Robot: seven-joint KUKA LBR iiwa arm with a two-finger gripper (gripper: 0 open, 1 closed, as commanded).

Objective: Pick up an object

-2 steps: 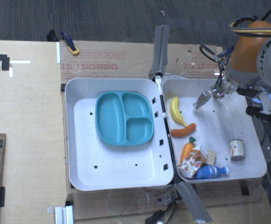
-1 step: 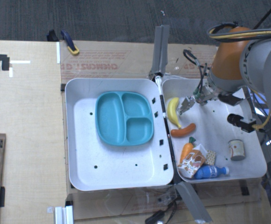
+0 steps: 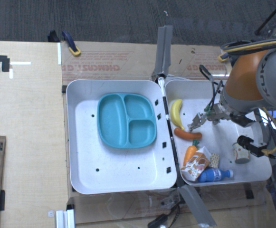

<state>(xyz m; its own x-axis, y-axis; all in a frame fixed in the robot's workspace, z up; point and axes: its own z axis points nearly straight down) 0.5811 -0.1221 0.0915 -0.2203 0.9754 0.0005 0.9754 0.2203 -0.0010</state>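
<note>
In the right bin (image 3: 223, 141) lie a yellow banana (image 3: 176, 113), a red-orange sausage (image 3: 187, 135), an orange carrot (image 3: 189, 154), a printed snack packet (image 3: 198, 164) and a small blue bottle (image 3: 214, 175). My gripper (image 3: 197, 121) reaches in from the right and hangs low, just above and to the right of the sausage and right of the banana. Its fingers look open, with nothing between them.
The left bin (image 3: 76, 137) holds a blue divided plate (image 3: 127, 120). A grey upright post (image 3: 164, 51) stands behind the wall between the two bins. The packet, carrot and bottle crowd the right bin's front left corner.
</note>
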